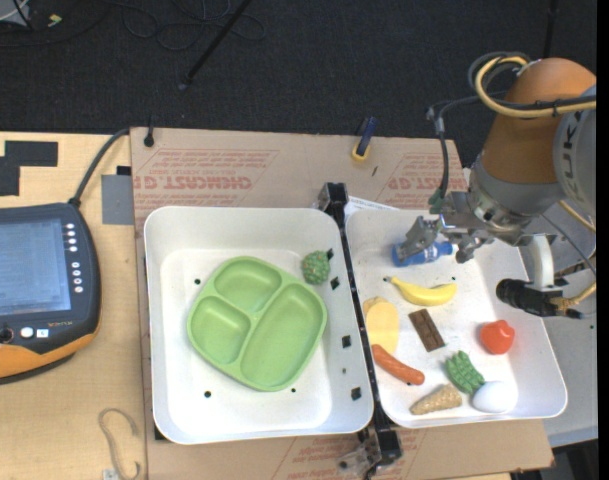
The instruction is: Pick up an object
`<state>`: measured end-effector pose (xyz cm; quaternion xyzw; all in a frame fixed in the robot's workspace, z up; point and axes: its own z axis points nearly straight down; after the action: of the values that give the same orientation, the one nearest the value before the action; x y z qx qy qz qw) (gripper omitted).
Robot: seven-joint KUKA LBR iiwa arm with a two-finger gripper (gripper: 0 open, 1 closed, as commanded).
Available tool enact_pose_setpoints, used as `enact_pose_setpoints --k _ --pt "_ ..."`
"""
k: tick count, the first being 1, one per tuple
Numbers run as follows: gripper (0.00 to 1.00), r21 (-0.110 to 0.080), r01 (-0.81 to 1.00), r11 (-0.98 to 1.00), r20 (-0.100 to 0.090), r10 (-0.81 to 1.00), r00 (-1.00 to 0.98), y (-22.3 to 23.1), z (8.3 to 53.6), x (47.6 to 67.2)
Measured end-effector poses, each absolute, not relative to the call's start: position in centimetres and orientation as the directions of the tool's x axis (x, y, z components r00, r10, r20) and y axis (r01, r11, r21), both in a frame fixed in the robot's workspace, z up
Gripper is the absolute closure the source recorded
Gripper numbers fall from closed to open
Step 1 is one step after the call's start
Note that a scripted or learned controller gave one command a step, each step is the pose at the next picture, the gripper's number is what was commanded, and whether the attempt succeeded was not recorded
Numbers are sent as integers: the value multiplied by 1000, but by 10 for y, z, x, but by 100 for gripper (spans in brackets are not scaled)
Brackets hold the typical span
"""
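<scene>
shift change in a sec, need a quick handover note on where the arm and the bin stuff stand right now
Gripper: low over the far side of the right white bin, at a small blue object; a hold on it is not confirmed.
Right bin also holds: yellow banana, brown rectangular block, red round fruit, white egg.
Left white bin: green sectioned plate, small green leafy piece.
Done: nothing visibly lifted. Left: grasp and raise one object.

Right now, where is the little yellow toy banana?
The yellow toy banana lies in the right white bin, toward its far half, just below the blue object and above the brown chocolate bar.
</scene>
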<state>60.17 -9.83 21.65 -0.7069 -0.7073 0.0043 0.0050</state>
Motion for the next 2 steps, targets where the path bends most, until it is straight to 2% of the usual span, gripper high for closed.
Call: enact_pose_setpoints --k 1,2 --pt "0 -2 1000 2 0 1000 -2 -98 222 604" --pt "0 -11 1000 1 2 1000 -1 -99 159 597"
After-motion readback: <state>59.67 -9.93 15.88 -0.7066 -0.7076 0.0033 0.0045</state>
